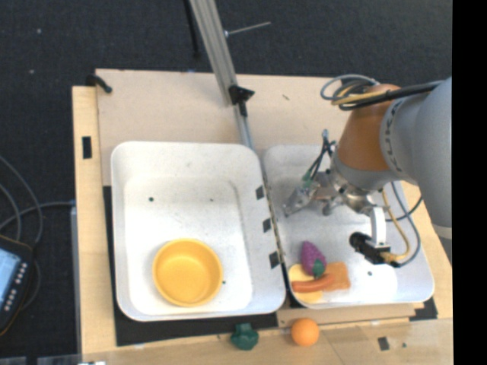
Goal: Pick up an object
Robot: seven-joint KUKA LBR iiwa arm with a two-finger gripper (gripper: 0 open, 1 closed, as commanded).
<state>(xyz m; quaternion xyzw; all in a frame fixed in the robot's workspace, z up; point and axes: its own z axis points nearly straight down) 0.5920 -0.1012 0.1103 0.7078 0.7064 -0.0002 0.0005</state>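
Bench: you see a pale wooden top on a dark floor, with two shallow white bins side by side on it.
Arm: grey, with an orange band above the wrist, it comes in from the right edge and hangs over the right bin's middle — cables loop off its upper side.
Mast: a slanted metal rail runs from the top edge down to the bench's far side, ending near the gap between the bins.
Left bin: it takes the bench's left half; you have a yellow bowl in its near part.
Right bin: it sits touching the left bin's right wall, with the arm covering much of its floor.
Yellow bowl: upright, opening up, near the left bin's front edge, left of centre.
Gripper: it points down and left over the right bin's middle; you cannot tell from this angle how it is set, and nothing shows in it.
Orange object: flat at the right bin's front-left corner.
Purple object: touching the orange object's far side, same corner — well apart from the gripper.
Orange ball: on the bench's front edge, outside the bins.
Green object: just left of the ball, also on the front edge.
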